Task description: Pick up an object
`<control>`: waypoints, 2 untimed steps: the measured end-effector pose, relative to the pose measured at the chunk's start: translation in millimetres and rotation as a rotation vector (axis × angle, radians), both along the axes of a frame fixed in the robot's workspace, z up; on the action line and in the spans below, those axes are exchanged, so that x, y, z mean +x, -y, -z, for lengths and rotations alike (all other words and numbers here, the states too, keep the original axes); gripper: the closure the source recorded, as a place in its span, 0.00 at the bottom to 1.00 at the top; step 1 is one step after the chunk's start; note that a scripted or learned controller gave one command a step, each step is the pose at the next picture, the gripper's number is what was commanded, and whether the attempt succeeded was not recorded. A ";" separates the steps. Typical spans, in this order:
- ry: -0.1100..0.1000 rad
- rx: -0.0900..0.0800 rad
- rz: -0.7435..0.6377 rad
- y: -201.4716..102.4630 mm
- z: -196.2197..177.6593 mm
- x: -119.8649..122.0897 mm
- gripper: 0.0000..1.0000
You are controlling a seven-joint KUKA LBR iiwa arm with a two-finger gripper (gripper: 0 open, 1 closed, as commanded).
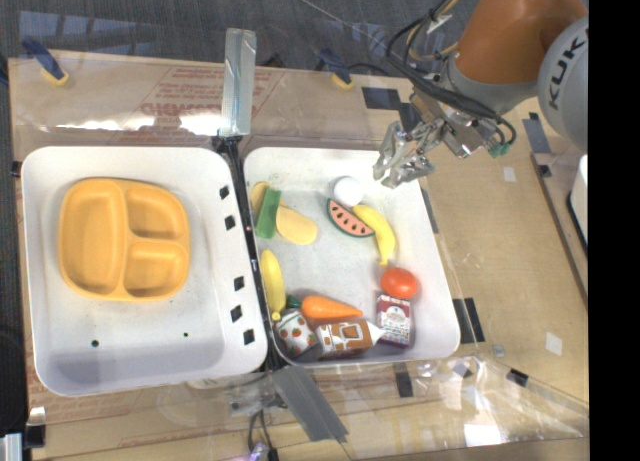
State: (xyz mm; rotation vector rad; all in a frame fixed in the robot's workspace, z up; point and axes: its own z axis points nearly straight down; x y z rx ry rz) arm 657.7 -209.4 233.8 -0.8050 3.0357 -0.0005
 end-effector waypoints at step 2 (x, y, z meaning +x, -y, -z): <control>-0.003 0.002 -0.234 -1.1 62.5 -33.8 1.00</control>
